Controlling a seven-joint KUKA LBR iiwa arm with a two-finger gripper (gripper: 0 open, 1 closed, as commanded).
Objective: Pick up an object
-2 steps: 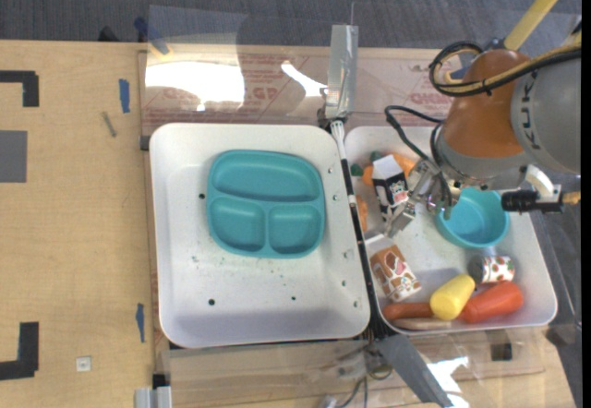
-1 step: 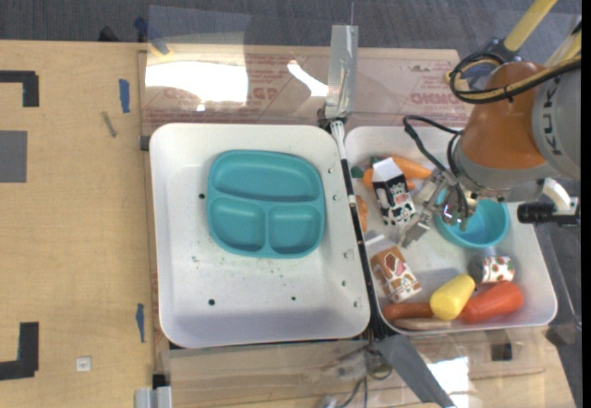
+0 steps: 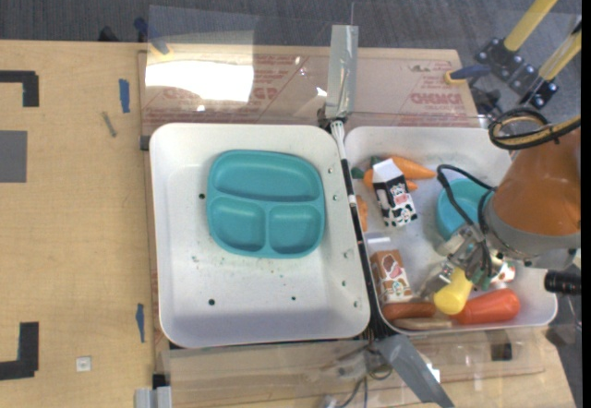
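Two bins (image 3: 175, 240) side by side; gripper (image 3: 459, 270) low in right bin (image 3: 545, 309), yellow toy (image 3: 451, 293) touching at 6 o'clock, grip unclear. Teal tray (image 3: 266, 203) at 9 o'clock.

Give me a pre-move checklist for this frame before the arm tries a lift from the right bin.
1. Claw is inside the right bin, low over the items: ok.
2. Yellow object sits directly at the claw: ok.
3. Yellow object gripped between the claw's fingers: cannot tell.
4. Room around the target: not ok; the orange carrot-like piece touches it.
5. Cow-print carton and small brown packet lie apart from the claw: ok.
6. Teal divided tray rests flat in the left bin: ok.
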